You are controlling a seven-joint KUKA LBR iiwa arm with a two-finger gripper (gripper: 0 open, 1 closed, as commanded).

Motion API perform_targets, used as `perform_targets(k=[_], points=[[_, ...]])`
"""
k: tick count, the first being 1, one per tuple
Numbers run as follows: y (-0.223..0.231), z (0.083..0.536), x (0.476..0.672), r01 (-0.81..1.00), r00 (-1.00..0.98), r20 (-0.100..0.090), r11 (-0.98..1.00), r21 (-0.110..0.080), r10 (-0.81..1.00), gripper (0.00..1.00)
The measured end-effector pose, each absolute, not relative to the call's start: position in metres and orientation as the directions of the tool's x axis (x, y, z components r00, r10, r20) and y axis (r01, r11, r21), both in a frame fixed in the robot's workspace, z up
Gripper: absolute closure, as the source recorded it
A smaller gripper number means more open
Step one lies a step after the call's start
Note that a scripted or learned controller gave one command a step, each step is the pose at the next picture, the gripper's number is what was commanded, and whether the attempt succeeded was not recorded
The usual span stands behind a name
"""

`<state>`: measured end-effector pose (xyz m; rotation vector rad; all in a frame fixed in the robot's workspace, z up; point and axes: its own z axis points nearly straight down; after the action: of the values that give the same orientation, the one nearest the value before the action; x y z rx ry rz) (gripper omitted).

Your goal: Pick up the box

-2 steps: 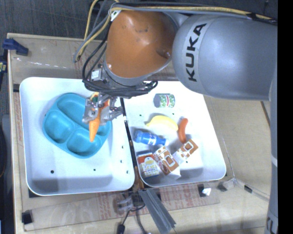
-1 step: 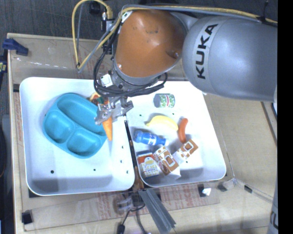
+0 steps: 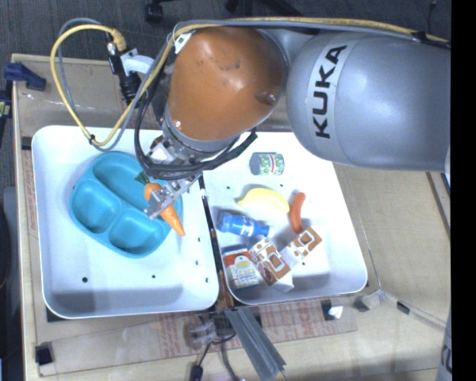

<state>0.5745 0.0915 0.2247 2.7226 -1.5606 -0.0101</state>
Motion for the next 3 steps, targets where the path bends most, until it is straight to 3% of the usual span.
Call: perform_targets(k=[1, 2, 3], points=[[0.073, 0.262, 0.545, -0.559, 0.829, -0.004, -0.829, 0.001, -0.559, 1.00], [0.220, 0.234, 0.525, -0.698, 0.716, -0.004, -0.716, 0.006, -0.698, 1.00], [0.187, 0.196, 0.499, -0.497, 0.868, -0.006, -0.868, 0.006, -0.497, 1.00]])
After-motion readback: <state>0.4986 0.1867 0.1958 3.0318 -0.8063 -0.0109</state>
